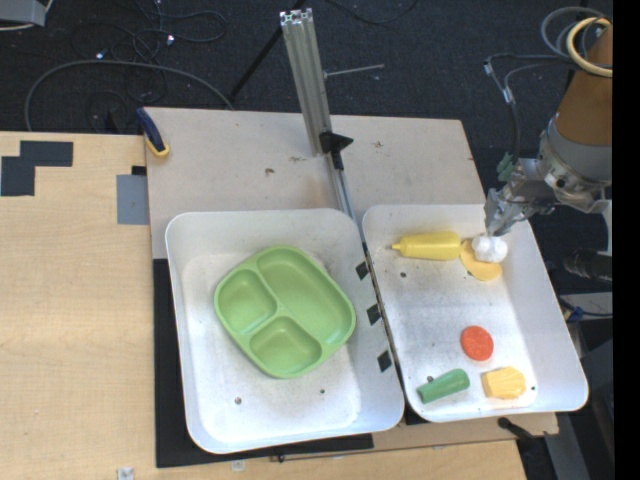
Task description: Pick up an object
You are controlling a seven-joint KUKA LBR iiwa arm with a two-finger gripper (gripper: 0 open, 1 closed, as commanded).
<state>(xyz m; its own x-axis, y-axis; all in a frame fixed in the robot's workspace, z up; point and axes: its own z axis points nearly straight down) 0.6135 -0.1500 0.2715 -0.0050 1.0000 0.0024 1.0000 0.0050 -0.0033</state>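
The right bin (540, 298) holds several small objects. A yellow bottle-shaped piece (430, 246) lies near its far edge. Beside it a white round piece (488, 247) rests on a yellow slice (486, 269). Toward the front lie a red disc (477, 343), a green cylinder (443, 385) and a yellow block (503, 382). My gripper (499, 218) hangs over the bin's far right corner, just above and behind the white round piece. Nothing is visibly held in it.
The left bin (200, 388) carries a green divided plate (285, 310). An upright aluminium post (310, 88) stands behind the bins. Black clips (372, 313) line the seam between the bins. A wooden table (70, 308) lies to the left.
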